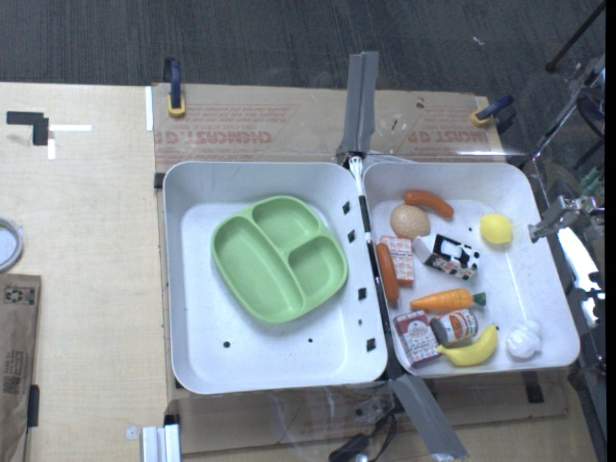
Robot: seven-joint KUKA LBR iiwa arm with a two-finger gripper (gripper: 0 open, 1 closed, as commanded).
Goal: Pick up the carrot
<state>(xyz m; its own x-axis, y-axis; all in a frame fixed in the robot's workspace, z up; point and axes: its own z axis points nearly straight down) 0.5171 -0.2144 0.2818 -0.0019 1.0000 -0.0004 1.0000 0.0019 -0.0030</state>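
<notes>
I see the tray point(279, 258) in the left bin point(183, 287). The carrot point(445, 300) lies flat in the right bin point(553, 287), just above the can point(454, 327) and banana point(472, 347). I cannot tell the pincer's state.

- left bin point(188, 287) holds a green divided plate point(279, 257)
- right bin point(539, 210) is pretty crowded: two sausages point(428, 201) point(387, 271), a lemon point(496, 229), a banana point(473, 348), a small can point(454, 327)
- clamps point(173, 85) point(493, 114) along the bench's far edge
</notes>
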